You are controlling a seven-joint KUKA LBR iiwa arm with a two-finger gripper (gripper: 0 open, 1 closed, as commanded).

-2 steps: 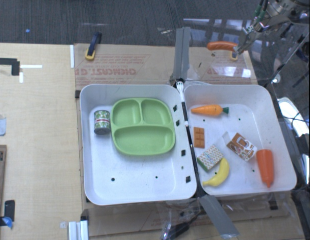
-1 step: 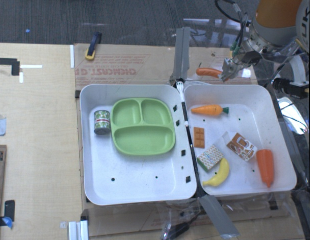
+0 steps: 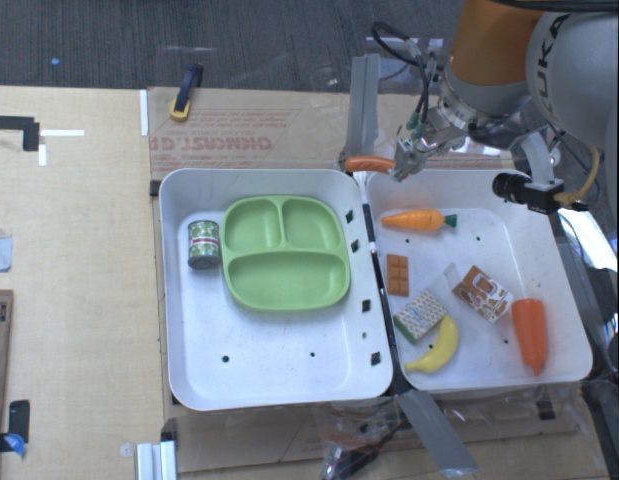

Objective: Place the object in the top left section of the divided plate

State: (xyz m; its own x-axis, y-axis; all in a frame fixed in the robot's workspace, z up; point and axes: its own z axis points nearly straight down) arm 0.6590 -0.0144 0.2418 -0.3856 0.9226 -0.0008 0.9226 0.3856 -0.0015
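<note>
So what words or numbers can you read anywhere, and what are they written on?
Brown cardboard sheet behind the bins: red printed lettering, seen upside down and mirrored, too blurred to spell out.
Small can beside the green divided plate: patterned label, too small to read.
Green-and-white packet by the banana: print too small to read.
Brown-and-white packet: print too small to read.
No numbers or signs can be read.

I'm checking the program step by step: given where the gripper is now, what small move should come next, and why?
Probably lower the gripper toward the small carrot just below it in the right bin. It sits at that bin's far rim with nothing visibly held, and the green divided plate in the left bin has no object in its top left section.
</note>
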